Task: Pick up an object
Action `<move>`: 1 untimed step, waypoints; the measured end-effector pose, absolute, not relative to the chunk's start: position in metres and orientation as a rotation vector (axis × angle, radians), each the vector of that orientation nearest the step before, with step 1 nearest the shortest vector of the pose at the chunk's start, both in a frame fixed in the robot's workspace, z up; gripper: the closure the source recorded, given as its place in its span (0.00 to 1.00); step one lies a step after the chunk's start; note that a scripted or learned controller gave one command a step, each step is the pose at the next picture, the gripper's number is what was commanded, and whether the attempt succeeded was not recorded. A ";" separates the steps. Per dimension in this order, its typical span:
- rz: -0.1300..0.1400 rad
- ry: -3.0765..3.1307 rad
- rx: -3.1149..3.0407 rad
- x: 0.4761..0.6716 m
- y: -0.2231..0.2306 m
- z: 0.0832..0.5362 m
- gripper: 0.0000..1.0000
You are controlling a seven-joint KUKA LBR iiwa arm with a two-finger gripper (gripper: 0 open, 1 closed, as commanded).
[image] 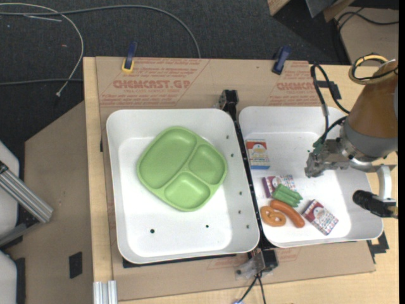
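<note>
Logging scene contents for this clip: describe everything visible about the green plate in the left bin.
The green plate is a light green divided tray, plastic-looking, with rounded corners and three compartments: one long section along its upper left and two smaller ones on its right and lower sides. All three hold nothing. It lies flat, right side up, rotated diagonally to the bin walls, roughly in the middle of the left bin. It rests on the bin floor and touches nothing else; the gripper is over the other bin.

The arm (373, 116) is cut off by the right edge, its body hides part of the right bin (297, 116), the gripper (316, 163) is too small and dark to read, and the packets' (257, 154) print is illegible.
</note>
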State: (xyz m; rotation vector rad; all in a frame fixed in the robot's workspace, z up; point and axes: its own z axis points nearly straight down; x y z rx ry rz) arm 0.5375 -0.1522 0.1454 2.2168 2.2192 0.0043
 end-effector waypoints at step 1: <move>0.005 2.218 2.217 0.531 -0.158 0.194 1.00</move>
